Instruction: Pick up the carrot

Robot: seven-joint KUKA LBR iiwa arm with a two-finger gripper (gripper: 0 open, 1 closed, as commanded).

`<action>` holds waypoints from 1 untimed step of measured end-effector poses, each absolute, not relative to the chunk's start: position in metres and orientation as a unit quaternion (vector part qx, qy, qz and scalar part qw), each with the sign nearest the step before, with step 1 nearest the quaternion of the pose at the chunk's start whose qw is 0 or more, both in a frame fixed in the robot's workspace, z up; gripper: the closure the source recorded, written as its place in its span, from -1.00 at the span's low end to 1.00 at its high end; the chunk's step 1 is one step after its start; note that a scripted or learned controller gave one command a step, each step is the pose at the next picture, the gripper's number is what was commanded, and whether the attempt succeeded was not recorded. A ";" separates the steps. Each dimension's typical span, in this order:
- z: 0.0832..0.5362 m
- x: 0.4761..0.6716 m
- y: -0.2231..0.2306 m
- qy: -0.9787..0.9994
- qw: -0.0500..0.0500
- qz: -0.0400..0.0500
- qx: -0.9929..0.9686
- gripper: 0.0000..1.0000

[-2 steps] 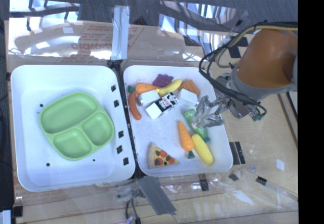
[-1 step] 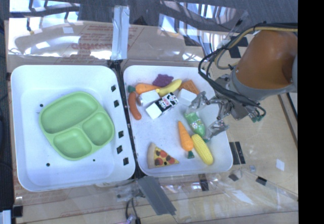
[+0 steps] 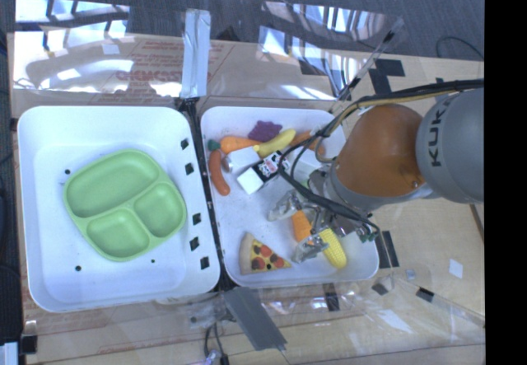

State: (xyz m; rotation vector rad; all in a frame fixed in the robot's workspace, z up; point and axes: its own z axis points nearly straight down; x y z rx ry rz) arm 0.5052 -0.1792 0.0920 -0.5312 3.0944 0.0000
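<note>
One carrot (image 3: 302, 226) noted in right bin (image 3: 247, 190), gripped between the fingers of the pincer (image 3: 301, 227), beside corn (image 3: 333, 247). "KUKA" legible on arm (image 3: 449, 145).

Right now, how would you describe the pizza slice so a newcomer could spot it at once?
Take the white bin nearer the arm, on the view's right, and look to its bottom left corner. The pizza slice lies flat there. It is the only tan triangle dotted with coloured toppings, unlike the yellow, knobbly corn cob to its right.
</note>
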 end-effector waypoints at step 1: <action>0.102 0.507 -0.177 0.985 0.002 0.000 -0.173 1.00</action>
